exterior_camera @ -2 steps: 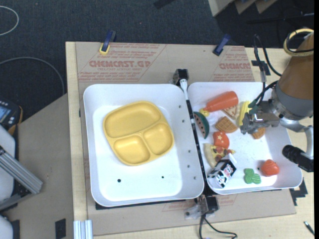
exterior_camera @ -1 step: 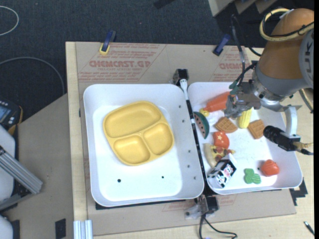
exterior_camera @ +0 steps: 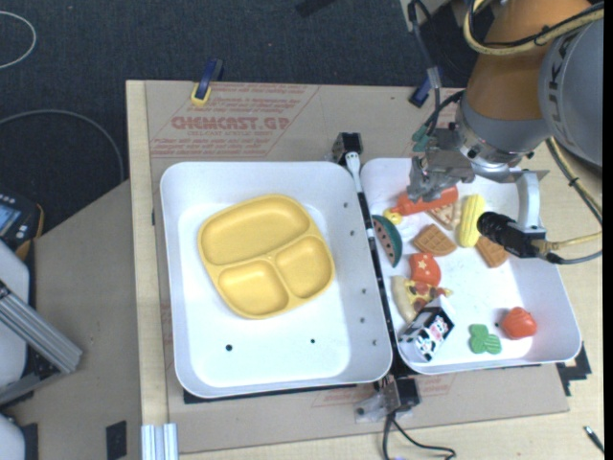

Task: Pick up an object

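My gripper (exterior_camera: 433,182) hangs over the far left part of the right bin (exterior_camera: 551,300). It is right above an orange carrot-shaped toy (exterior_camera: 422,202) and looks to be touching it or nearly so. Around that toy lie a yellow corn cob (exterior_camera: 468,218), a watermelon slice (exterior_camera: 386,239), a waffle-patterned cracker (exterior_camera: 433,241) and a brown cookie (exterior_camera: 492,251). Nearer the front are a red tomato-like piece (exterior_camera: 424,269), a black-and-white cow figure (exterior_camera: 428,334), a green piece (exterior_camera: 484,339) and a red-orange pepper (exterior_camera: 518,323).
The left bin (exterior_camera: 182,286) holds a yellow divided plate (exterior_camera: 266,255). A black fitting with a cable (exterior_camera: 508,233) juts from the arm over the right bin. The grey arm with its orange band (exterior_camera: 522,56) fills the upper right. Clamps sit between the bins (exterior_camera: 347,148).
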`<action>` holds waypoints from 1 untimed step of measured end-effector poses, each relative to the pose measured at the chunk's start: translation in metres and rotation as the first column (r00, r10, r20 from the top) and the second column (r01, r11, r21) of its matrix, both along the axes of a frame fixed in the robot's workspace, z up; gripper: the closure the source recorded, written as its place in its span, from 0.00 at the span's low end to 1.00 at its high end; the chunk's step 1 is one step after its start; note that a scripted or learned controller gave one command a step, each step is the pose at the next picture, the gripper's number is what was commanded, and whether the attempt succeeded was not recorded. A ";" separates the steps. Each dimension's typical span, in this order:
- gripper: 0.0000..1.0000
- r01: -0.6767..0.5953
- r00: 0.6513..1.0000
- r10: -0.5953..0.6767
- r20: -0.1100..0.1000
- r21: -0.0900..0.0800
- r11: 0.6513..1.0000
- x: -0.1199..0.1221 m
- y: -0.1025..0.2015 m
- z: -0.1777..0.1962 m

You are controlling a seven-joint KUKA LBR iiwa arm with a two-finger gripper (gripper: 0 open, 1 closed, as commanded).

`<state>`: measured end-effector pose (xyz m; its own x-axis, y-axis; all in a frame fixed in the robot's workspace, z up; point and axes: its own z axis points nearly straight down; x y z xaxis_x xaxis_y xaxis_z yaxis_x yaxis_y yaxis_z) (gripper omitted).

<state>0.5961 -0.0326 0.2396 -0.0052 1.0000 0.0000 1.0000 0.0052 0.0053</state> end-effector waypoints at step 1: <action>1.00 0.000 1.000 0.000 -0.002 0.001 1.000 0.037 0.046 -0.013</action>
